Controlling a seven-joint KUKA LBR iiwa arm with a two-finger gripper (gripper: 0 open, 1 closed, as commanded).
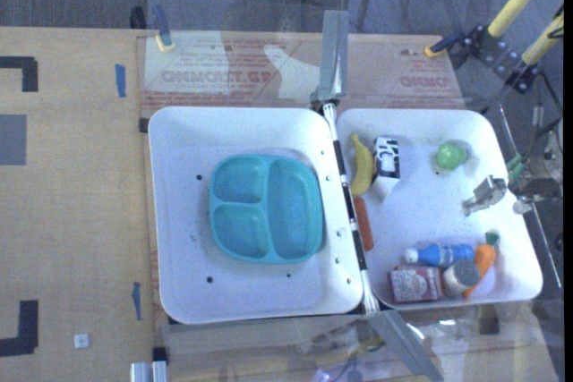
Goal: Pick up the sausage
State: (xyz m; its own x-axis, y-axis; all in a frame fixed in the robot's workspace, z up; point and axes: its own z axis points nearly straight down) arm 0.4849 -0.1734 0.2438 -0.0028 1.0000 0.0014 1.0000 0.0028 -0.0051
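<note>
The sausage (363, 224) lies along the right bin's (512, 158) left wall, apart from the gripper (484, 195), whose state I cannot tell.

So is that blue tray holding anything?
Empty: the tray lies flat in the left bin, all three compartments bare.

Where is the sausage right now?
The sausage lies in the right bin, along its left wall, just below the banana.

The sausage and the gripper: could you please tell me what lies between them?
In the camera view, only bare white bin floor lies between the sausage and the gripper.
</note>
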